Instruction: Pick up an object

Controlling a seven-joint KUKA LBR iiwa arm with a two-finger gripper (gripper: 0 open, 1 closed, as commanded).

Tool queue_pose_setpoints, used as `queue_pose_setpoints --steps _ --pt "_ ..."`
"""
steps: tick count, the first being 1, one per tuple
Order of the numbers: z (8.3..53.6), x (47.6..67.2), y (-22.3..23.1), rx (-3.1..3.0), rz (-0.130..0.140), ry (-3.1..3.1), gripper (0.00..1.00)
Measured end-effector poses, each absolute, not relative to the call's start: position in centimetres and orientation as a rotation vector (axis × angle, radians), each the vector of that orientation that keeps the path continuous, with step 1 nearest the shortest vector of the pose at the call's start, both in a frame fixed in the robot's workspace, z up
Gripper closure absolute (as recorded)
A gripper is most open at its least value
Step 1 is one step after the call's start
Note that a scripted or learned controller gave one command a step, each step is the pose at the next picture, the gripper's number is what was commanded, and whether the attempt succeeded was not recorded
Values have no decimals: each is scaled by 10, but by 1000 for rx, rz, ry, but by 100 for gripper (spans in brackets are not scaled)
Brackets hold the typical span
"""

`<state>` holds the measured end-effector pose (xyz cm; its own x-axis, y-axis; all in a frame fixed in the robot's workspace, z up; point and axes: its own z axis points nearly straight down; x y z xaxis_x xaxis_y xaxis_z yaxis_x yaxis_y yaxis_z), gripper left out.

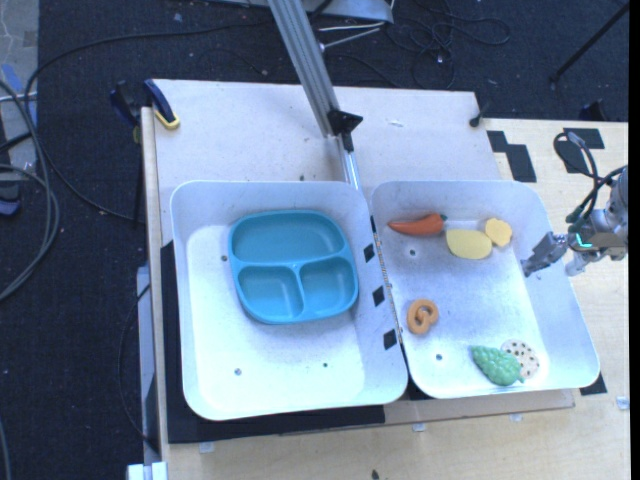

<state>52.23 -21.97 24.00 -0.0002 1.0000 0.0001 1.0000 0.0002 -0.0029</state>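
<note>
Seen from above at a slant, two shallow white bins sit side by side on the counter (250, 128): the left bin (200, 368) holds a blue divided tray (294, 266), while the right bin (560, 298) carries the loose pieces we take to be the candidates for picking, a carrot (418, 226), a yellow potato-like piece (468, 244) with a smaller yellow slice (498, 232) touching it, a pretzel (423, 316) near the bin's middle, and a green leafy piece (496, 365) lying against a speckled cookie (520, 356) near the front wall. We judge the items are scattered apart so that each offers its own approach, the tray kept in the other bin as a likely drop place. The gripper (545, 253) hangs at the right bin's right rim, reaching in from the side, with nothing seen between its dark tips; whether those fingers stand apart or together we cannot tell at this size. The yellow pieces lie nearest, just to its left and slightly farther back; the carrot is beyond them, the pretzel well apart toward the centre, the green piece and cookie toward the front. No object is lifted yet, and the arm, we judge, must first move inward over the bin and descend
</note>
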Motion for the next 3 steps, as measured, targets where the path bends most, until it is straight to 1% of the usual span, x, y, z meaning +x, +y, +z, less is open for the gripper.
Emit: queue_pose_setpoints --steps 1,2,3 --pt "241 523 -220 -2221 0 -2223 0" --pt "194 520 -211 -2221 1 -2221 0" --pt "150 518 -215 -2221 3 -2218 0"
